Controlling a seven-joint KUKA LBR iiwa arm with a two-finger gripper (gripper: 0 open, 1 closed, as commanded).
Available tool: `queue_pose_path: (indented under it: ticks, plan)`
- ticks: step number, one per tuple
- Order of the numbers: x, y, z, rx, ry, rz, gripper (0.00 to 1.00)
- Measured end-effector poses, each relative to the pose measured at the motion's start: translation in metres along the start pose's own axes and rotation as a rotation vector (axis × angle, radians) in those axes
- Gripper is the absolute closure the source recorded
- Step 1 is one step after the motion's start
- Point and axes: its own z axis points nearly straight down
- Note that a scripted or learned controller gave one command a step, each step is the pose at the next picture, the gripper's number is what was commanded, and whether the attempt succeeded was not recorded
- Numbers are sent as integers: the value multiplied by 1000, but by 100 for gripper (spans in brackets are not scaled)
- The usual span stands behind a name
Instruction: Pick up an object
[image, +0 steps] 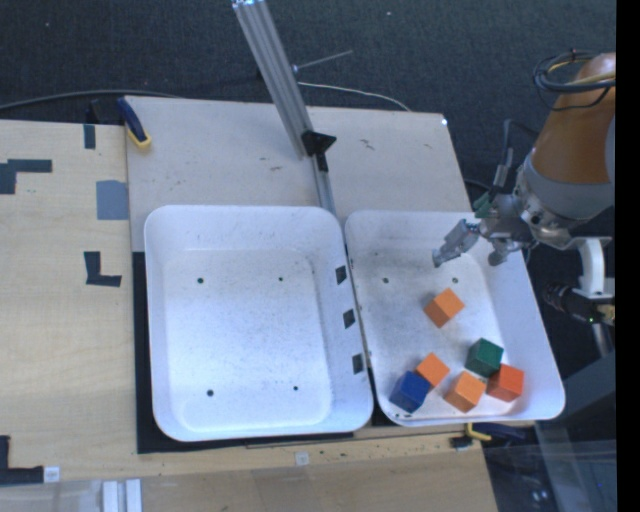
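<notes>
The right bin (400, 240) holds several small cubes. An orange cube (444, 307) lies alone near its middle. Closer to the front edge a green cube (485, 356), a red-orange cube (506, 382), two orange cubes (465, 390) (432, 368) and a blue cube (409, 390) sit in a cluster. My gripper (472, 252) hangs over the bin's upper right part, above and behind the lone orange cube. It is open, and nothing sits between its fingers.
The left bin (240, 225) lies beside the right one. A slanted metal rail (285, 90) runs from the top down to the gap between the bins. A blue and yellow tool (134, 124) rests at the bench's far left.
</notes>
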Motion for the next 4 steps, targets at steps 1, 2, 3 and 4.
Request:
queue_pose_path:
  ticks: [1, 2, 3, 4]
  plan:
    - [-66, 33, -23, -5, -4, 4, 0]
    - [-40, 13, 147, 8, 2, 1, 0]
    - [-3, -16, 163, -6, -5, 1, 0]
    - [-4, -15, 152, -4, -3, 2, 100]
